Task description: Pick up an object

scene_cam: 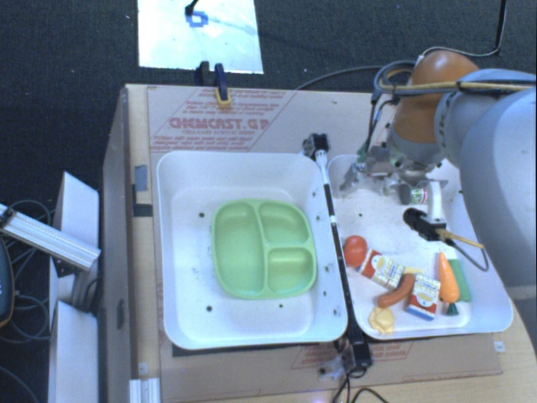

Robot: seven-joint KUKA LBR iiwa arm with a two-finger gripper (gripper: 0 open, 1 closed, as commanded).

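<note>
The gripper (pixel 394 179), its state impossible to tell, hangs over the right bin's (pixel 491 313) far edge, while the carrot (pixel 447 279) lies near its near-right corner.

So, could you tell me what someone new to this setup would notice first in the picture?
Probably the pale green divided plate lying alone in the left bin, bright against the white. Next, the big grey arm with its orange band reaching in from the right over the far end of the right bin. Then the cluster of toy food at that bin's near end: a red tomato, an orange carrot and a sausage among small cartons.
</note>
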